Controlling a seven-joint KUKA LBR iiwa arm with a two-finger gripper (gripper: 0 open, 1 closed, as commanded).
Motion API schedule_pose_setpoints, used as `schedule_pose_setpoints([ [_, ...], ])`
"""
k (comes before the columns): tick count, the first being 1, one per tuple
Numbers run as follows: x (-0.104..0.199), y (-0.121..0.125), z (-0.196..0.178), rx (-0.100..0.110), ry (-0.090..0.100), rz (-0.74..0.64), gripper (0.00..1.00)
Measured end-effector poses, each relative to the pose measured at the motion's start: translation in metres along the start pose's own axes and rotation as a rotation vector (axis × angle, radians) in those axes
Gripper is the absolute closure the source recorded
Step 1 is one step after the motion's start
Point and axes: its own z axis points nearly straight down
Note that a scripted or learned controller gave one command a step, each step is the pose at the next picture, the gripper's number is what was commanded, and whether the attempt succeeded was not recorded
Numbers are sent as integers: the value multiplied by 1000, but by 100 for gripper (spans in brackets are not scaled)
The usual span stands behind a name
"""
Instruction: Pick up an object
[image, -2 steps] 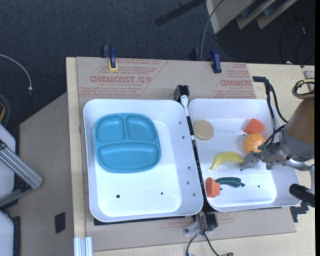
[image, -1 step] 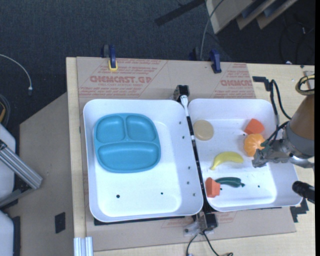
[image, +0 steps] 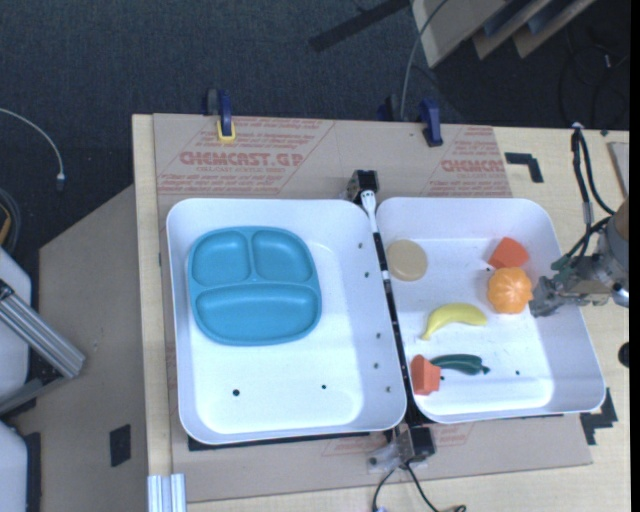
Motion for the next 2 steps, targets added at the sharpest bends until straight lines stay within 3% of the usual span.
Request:
schedule_pose_setpoints([
  [2, 9, 6, -101, 0, 1, -1, 100],
])
